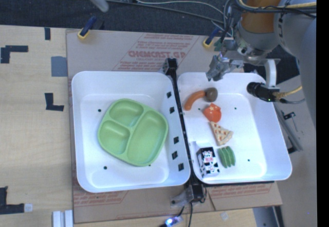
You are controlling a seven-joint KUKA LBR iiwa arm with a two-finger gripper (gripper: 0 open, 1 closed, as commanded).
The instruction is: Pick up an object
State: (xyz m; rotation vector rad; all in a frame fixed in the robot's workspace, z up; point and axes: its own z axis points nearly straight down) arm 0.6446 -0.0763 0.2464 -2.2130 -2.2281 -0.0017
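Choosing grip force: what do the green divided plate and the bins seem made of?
The light green three-compartment plate looks like moulded plastic, matte with a soft sheen and rounded ridges. The two shallow white bins look like smooth, slightly glossy plastic, though the finish is hard to confirm.

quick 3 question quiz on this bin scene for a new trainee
1. True or false: the green divided plate lies in the left bin.
2. Which item in the right bin lies nearest the gripper?
A. green pea pod
B. brown ball
C. pizza slice
3. Fill in: the black and white card lies beside the ____.

Key
1. True.
2. B, the brown ball, which touches one end of the orange sausage.
3. The green pea pod, at the near end of the right bin, below the pizza slice and the red tomato piece.
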